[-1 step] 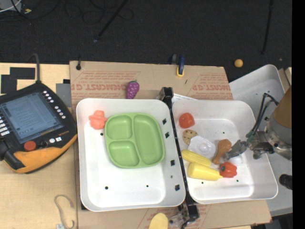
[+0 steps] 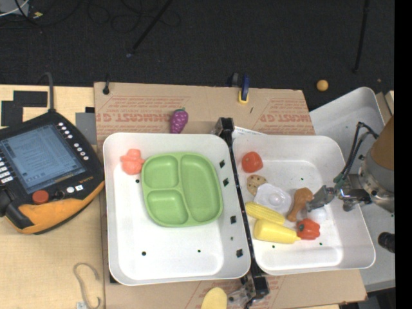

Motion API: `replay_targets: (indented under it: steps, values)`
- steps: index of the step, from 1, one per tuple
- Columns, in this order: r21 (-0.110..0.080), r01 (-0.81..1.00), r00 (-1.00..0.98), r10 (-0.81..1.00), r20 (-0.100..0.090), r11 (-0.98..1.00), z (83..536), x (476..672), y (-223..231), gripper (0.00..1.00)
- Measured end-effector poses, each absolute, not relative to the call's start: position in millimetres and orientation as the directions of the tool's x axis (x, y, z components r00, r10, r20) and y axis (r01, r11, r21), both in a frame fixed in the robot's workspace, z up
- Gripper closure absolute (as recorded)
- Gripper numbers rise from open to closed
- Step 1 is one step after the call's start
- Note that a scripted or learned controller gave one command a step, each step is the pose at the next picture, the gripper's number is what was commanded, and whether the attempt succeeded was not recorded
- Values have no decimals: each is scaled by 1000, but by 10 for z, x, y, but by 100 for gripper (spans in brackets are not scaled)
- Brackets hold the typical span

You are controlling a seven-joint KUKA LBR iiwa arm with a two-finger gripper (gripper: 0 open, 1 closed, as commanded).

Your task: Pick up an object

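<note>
The chicken drumstick [image 2: 299, 202], a brown toy piece lying in the right bin [image 2: 351, 250], is the thing I am going for, since it is sitting just to the left of the jaws [image 2: 320, 199] and looks to be touching or nearly touching their tips. I cannot tell from this slanted view whether the jaws are apart or together; the dark metal tips are too small and blurred against the white floor of the bin.

Just below the jaws a red pepper [image 2: 308, 229] is lying, and to its left a yellow wedge [image 2: 275, 232] with a corn cob [image 2: 264, 212] above that. Further left of the jaws I am seeing a clear plastic piece [image 2: 275, 197], a cookie [image 2: 255, 183] and a red tomato [image 2: 252, 161]. The left bin [image 2: 129, 256], with its green divided plate [image 2: 182, 189] and a pink toy [image 2: 131, 161], is lying well away and is playing no part here.

To do this well, I am thinking the jaws should be straddling the thick end of the drumstick across its narrow width, not along it, and coming down squarely so neither tip is landing on top of it. The pepper is crowding in from below, so I am judging a slight shift up and away from it worthwhile, lest one tip nudge it or catch both at once.
</note>
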State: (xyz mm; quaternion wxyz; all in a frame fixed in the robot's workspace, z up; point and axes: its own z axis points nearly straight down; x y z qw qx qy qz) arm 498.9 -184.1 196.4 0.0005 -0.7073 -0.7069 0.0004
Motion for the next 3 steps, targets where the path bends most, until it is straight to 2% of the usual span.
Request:
replay_targets:
  steps: [1,2,3]
  values:
    - [-6,1000,-1,1000,2,1,1485,5060,-1865,0]
    - [-7,1000,-2,1000,3,2,1004,4990,-1778,0]
    - [-4,1000,1,1000,2,-1,867,4990,-1762,0]
